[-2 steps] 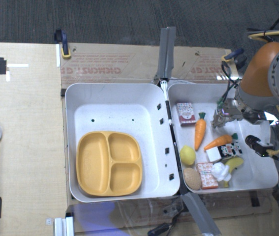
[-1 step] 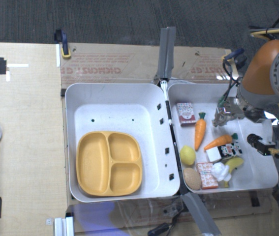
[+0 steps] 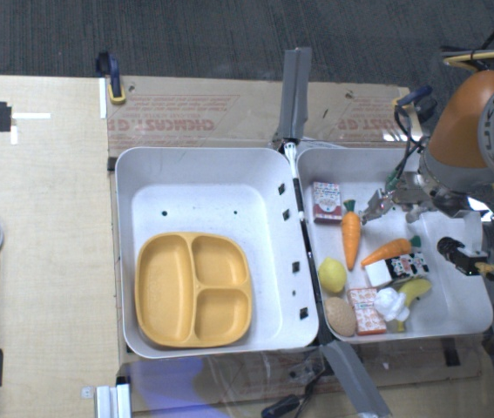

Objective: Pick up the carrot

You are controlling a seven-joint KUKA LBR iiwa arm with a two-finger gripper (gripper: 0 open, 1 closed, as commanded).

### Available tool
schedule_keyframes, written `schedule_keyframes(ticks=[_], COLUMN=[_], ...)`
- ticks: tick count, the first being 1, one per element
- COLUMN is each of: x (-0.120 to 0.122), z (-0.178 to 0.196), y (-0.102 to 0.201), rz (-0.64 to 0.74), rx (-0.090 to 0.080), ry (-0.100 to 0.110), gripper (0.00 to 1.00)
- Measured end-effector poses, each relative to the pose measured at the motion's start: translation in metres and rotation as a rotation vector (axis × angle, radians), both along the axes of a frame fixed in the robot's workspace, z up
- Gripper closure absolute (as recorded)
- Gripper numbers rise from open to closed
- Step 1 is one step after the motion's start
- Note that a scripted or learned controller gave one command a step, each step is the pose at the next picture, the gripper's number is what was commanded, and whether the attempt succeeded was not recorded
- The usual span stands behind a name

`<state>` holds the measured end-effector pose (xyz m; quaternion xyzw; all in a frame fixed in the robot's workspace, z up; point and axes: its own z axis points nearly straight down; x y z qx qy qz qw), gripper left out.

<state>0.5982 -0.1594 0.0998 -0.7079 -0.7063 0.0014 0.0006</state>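
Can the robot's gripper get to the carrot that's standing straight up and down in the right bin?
Probably yes. The gripper hovers just right of the upright carrot, whose top lies bare. The small red box and the lemon sit close by, so the fingers have little room.

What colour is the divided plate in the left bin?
Yellow-orange, plain; the divided plate shows clearly in the camera view.

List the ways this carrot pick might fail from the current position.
1. Two carrots lie in the right bin: an upright carrot and a tilted carrot. Their tips sit close together, so a descent could catch the wrong one or both.
2. The gripper hovers right of the upright carrot's green top, so closing there may miss it.
3. The small red box and lemon flank that carrot and could get nudged.
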Motion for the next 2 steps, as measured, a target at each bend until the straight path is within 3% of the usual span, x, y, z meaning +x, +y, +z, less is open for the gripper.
schedule_keyframes(ticks=[1,2], x=[-0.0235,-0.0236], z=[0.0912,0.091], y=[0.1248,0.1245], rz=[0.032,0.032], rx=[0.001,0.0], ry=[-0.001,0.0], gripper=[0.0,0.0])
